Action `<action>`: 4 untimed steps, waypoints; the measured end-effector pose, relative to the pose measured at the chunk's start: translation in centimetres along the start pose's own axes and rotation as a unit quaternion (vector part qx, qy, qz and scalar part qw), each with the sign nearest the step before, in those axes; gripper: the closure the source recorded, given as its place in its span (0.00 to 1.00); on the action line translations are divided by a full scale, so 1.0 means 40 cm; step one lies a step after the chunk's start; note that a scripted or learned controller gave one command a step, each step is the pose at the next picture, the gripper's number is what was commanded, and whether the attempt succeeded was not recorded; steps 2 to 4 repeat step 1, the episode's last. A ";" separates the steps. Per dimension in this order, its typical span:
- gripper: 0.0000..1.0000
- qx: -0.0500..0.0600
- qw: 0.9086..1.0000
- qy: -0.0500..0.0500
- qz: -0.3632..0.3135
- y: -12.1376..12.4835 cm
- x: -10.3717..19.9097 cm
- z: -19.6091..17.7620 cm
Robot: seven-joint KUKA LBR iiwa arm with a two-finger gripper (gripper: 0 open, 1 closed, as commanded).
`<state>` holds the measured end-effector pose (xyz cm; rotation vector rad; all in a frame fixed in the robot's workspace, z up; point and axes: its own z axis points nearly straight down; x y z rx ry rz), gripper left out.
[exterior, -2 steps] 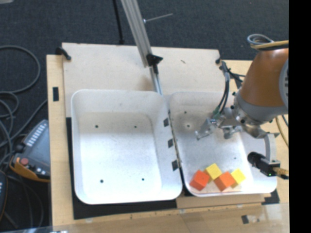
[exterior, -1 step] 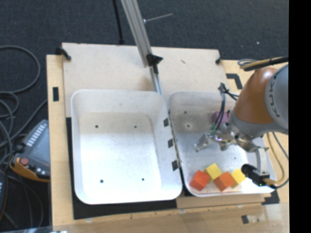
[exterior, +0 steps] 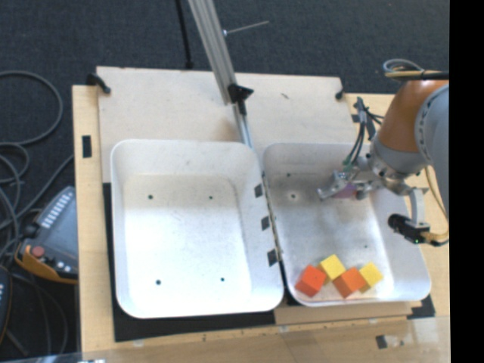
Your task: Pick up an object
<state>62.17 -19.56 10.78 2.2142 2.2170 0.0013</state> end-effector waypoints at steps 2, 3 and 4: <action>0.00 0.039 0.999 0.018 0.004 0.099 -0.046 0.032; 0.00 0.039 0.999 0.018 0.004 0.099 -0.046 0.032; 0.00 0.039 0.999 0.018 0.004 0.099 -0.046 0.032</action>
